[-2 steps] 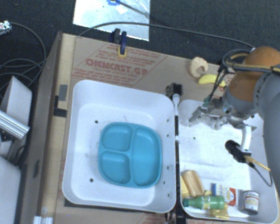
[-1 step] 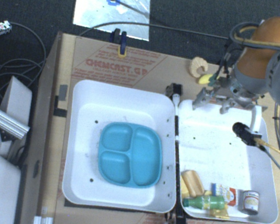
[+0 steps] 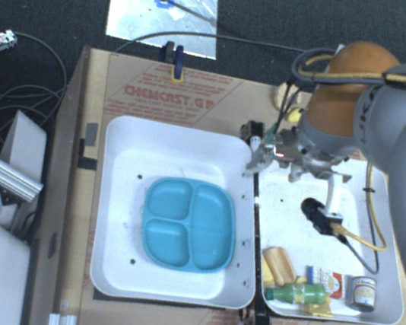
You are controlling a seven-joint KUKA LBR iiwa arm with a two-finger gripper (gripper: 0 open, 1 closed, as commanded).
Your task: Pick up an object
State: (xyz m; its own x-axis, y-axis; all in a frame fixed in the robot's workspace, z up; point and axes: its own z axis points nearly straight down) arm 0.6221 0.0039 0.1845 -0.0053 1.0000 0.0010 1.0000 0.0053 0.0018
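Observation:
My gripper [image 3: 293, 164] hangs over the back left part of the right bin [image 3: 284, 219], close to the wall between the two bins. Nothing shows between its fingers. Along the front of that bin lie a tan cylinder [image 3: 278, 265], a green bottle [image 3: 297, 293] on its side, a small red, white and blue box [image 3: 322, 279] and a small can [image 3: 363, 293]. All of these lie well in front of the gripper, apart from it.
The left bin [image 3: 107, 204] holds a blue divided plate [image 3: 190, 223] in its middle. The grey arm with its orange band [image 3: 357, 68] spans the back right of the bench. Cardboard [image 3: 167, 98] lies behind the bins.

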